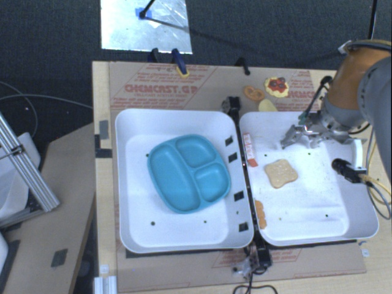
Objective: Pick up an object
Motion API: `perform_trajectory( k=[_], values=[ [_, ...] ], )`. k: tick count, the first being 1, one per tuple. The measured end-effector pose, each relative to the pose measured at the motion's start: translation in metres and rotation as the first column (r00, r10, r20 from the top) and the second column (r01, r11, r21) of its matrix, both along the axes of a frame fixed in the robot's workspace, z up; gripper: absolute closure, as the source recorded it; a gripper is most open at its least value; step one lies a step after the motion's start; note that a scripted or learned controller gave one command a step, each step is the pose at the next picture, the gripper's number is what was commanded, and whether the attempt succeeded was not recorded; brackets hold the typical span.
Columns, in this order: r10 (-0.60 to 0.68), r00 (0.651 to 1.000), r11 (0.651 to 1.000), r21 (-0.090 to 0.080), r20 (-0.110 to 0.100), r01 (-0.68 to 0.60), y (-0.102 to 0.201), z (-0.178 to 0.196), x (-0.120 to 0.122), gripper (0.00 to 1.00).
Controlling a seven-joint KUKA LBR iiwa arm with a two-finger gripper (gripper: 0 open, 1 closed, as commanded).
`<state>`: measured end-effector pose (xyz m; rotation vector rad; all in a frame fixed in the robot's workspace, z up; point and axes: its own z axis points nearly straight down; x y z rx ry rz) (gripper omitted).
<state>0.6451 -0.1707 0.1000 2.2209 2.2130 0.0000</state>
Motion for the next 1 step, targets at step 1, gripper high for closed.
perform_trajectory(
  k=[1],
  values=[
    [0.008, 1.000, 1.000, 0.004, 0.001, -0.008, -0.0148, -0.0144, 0.0255, 0.00]
  ],
)
